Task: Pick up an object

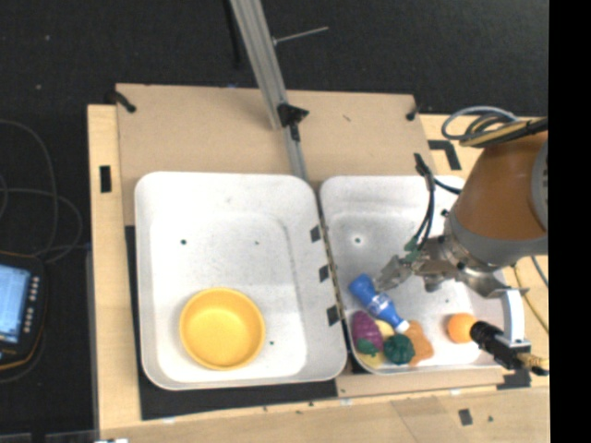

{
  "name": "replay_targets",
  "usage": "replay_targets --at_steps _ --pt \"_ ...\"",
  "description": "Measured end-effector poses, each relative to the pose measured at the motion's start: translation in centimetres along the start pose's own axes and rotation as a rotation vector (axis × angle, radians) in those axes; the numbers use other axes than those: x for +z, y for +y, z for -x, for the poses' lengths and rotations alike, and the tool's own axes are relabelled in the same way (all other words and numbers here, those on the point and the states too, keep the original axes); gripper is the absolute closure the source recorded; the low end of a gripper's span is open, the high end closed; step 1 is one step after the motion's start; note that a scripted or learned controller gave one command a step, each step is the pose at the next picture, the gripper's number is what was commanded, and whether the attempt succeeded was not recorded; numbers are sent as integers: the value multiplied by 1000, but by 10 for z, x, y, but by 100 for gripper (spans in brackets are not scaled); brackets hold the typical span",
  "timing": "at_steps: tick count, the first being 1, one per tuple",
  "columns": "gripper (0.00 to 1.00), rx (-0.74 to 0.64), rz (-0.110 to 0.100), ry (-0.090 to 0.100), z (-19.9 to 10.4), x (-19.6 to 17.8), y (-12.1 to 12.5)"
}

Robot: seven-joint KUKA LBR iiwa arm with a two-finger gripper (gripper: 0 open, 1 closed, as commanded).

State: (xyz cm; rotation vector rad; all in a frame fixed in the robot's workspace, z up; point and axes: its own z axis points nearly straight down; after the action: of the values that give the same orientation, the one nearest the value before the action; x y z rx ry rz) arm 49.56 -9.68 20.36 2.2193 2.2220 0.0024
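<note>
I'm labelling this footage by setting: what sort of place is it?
Probably a robotics lab test bench: a grey-and-orange arm reaches over two white bins holding toy items, with a control pendant at the left edge.

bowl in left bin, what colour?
Yellow; the bowl shows clearly in the camera view.

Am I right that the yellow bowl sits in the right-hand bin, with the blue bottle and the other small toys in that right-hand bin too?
Not quite. The camera view shows the yellow bowl in the left bin. The blue bottle and the other small toys are indeed in the right bin.
</note>
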Motion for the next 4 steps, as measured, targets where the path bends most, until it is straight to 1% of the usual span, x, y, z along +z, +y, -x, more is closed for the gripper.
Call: replay_targets --at_steps 1,2,3,4 --pt "0 3 1 0 0 0 0" --pt "0 2 -6 -1 3 62 5" --pt "0 2 -2 -2 4 104 5" --pt "100 6 3 0 5 92 7"
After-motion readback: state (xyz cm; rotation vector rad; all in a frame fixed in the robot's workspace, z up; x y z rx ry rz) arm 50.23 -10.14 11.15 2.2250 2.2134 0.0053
